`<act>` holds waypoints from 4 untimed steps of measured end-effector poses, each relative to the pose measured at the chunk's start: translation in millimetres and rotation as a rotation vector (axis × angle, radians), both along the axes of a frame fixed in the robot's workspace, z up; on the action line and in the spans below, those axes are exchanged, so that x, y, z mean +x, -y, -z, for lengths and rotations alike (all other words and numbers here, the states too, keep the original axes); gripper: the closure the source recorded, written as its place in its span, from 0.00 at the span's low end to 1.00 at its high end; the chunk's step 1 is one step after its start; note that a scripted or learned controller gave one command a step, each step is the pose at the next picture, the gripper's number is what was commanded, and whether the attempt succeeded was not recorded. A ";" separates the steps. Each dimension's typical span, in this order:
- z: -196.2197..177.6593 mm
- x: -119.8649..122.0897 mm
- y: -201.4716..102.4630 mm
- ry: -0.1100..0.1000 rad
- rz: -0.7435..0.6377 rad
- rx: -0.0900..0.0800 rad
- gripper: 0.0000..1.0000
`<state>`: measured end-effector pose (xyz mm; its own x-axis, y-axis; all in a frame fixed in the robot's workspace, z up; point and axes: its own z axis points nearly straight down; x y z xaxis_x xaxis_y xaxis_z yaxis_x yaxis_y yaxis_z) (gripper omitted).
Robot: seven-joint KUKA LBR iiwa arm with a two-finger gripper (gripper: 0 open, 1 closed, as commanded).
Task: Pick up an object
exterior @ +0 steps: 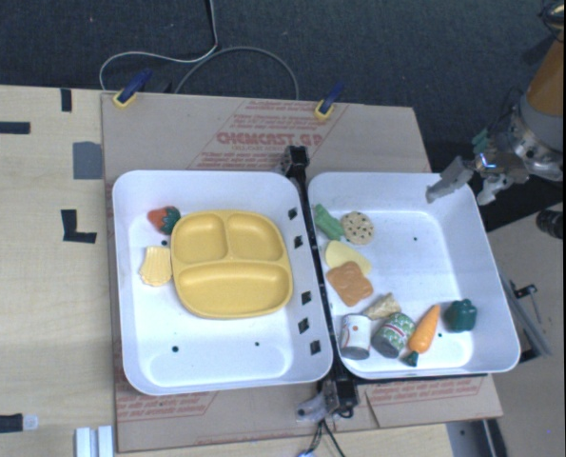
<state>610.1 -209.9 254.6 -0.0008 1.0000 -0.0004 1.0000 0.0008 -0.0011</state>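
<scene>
Objects for picking sit mostly in the right bin (454,227), none yet taken. Gripper (473,181) hovers over that bin's upper right rim, two fingers spread apart, nothing between them, touching nothing. Likely staged above before a descent. Outward from it: cookie (357,226) and green piece (327,223) near the divider, toast (349,282) below, then cans (378,334), carrot (423,328) and green pepper (459,315) clustered along the bottom edge, close enough to crowd a grasp. Left bin (206,360) holds a yellow tray (231,263), flat, centred.
</scene>
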 end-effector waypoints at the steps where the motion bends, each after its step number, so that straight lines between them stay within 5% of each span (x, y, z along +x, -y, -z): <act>1: 114.8 -77.8 -84.0 -0.016 -0.003 0.008 0.00; 2: 172.5 -34.2 -114.1 0.000 -0.003 -0.001 0.00; 3: 155.4 -33.3 -105.9 0.011 0.005 -0.013 1.00; 4: 157.8 -33.7 -110.6 0.007 0.001 -0.006 0.00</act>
